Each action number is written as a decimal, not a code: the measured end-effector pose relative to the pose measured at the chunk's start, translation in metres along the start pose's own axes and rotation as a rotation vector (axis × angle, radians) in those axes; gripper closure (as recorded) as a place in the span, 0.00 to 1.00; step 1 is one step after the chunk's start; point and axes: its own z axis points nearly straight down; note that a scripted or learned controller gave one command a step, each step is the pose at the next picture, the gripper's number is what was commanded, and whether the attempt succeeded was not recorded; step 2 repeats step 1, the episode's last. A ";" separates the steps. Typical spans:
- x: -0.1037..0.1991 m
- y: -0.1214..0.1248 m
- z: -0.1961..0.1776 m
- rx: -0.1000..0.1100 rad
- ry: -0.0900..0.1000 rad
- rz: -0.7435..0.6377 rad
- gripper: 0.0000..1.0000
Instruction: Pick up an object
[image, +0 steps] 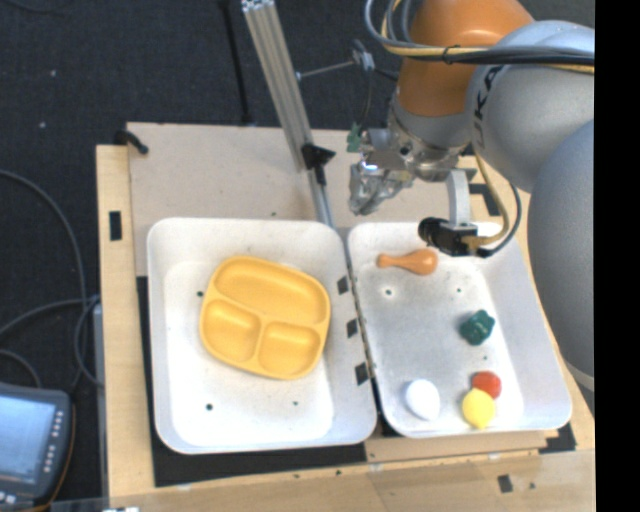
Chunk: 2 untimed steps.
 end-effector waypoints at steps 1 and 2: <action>0.049 -0.004 0.022 0.002 -0.001 0.001 1.00; 0.049 -0.004 0.022 0.002 -0.001 0.001 1.00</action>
